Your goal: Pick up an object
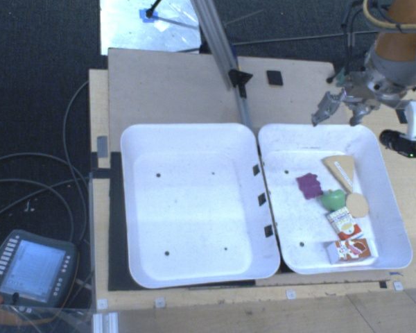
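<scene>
Two white bins point(194, 144) sit below while my gripper point(341, 111) hangs open and empty above the right bin's point(385, 179) far rim.

Both bins point(194, 144) look like smooth, slightly glossy white plastic on a matt, board-like bench point(173, 82).

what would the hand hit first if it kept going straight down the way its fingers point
Most likely the far rim of the right shallow white bin, or the bare bin floor just inside it. The hand hangs open above that edge. Depth is unclear from this slanted view.
</scene>
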`<state>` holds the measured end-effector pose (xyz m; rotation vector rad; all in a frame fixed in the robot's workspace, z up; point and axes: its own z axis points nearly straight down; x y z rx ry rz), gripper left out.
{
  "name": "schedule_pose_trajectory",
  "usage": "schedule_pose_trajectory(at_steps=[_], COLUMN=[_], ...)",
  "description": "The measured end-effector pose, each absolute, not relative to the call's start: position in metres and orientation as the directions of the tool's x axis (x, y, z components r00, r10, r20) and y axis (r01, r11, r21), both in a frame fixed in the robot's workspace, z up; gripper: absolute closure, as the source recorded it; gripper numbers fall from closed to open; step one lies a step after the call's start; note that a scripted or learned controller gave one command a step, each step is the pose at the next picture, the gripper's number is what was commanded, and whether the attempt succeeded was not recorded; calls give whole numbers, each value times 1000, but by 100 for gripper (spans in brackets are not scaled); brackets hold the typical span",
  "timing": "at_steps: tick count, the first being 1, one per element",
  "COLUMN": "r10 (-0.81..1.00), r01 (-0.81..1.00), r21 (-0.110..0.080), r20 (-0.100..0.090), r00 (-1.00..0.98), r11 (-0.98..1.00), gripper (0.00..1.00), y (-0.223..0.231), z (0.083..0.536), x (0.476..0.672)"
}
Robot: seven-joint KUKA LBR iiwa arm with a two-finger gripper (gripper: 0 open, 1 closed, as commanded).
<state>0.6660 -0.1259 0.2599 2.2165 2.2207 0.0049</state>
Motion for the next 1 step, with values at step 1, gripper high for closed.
schedule_pose_trajectory(at_steps=[1], r10=[1000], r01=[1000], r21=[-5], r20=[2], r00=[-5], r11=[5], gripper=[0], y=[-58], z=[188], x=[610])
